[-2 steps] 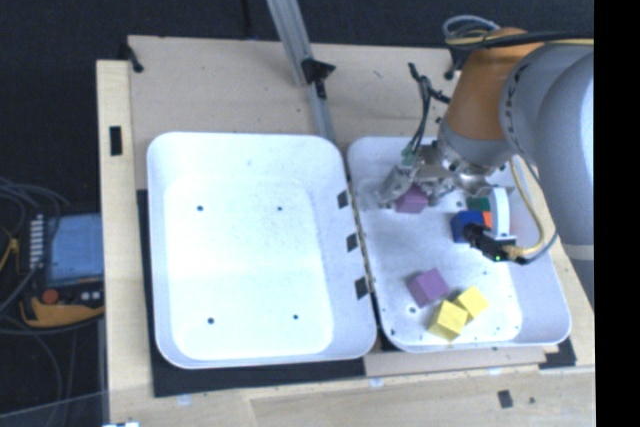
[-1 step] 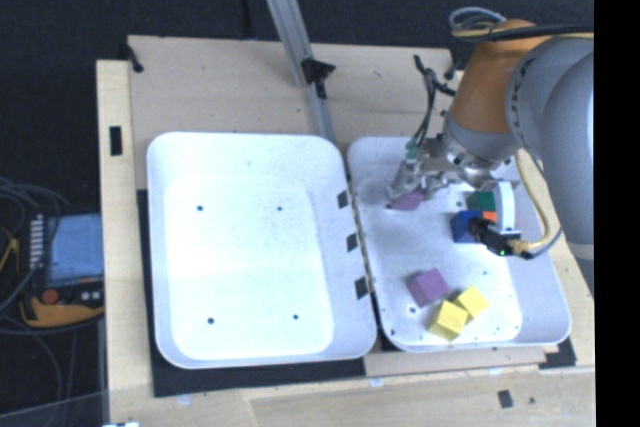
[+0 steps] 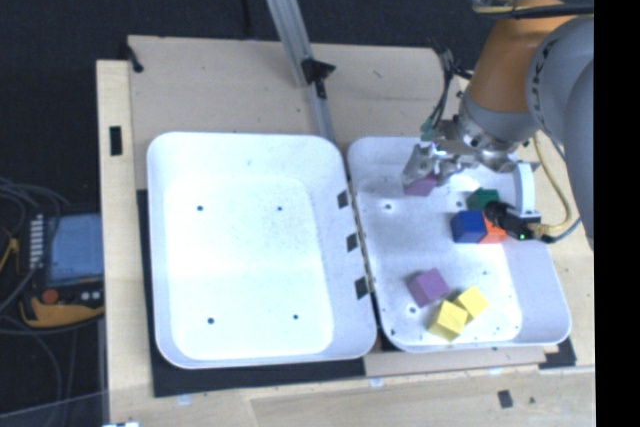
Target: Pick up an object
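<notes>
One purple block (image 3: 421, 185) sits pinched in my gripper (image 3: 424, 177) at 12 o'clock of the right bin (image 3: 545, 310), so grab looks done, lift-out left.

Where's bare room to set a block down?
The left bin has bare floor wall to wall. In the right bin, the strip by the divider is free. Crowded: near the claw, blue block, purple block, yellow blocks.
</notes>
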Action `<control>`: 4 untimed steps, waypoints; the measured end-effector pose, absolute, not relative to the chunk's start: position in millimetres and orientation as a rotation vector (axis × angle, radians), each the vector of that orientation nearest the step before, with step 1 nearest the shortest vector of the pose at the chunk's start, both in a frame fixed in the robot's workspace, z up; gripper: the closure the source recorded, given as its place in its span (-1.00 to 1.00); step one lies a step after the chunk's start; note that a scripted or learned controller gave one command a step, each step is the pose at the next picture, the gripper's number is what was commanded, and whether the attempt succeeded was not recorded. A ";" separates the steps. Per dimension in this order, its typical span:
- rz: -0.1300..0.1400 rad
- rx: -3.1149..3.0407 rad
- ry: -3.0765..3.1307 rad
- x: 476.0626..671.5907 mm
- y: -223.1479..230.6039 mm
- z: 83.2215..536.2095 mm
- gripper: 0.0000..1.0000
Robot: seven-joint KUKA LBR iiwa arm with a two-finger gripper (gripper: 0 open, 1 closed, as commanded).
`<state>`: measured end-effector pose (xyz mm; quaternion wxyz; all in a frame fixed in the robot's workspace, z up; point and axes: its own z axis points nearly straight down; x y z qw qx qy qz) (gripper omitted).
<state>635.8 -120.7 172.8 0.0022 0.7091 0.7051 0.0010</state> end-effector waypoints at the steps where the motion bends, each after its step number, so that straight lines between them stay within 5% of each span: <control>1: 0.005 2.224 2.211 629.6 -127.3 232.7 1.00; 2: 0.006 2.214 2.218 630.0 -128.9 297.6 1.00; 4: 0.000 2.215 2.231 620.0 -19.6 292.5 1.00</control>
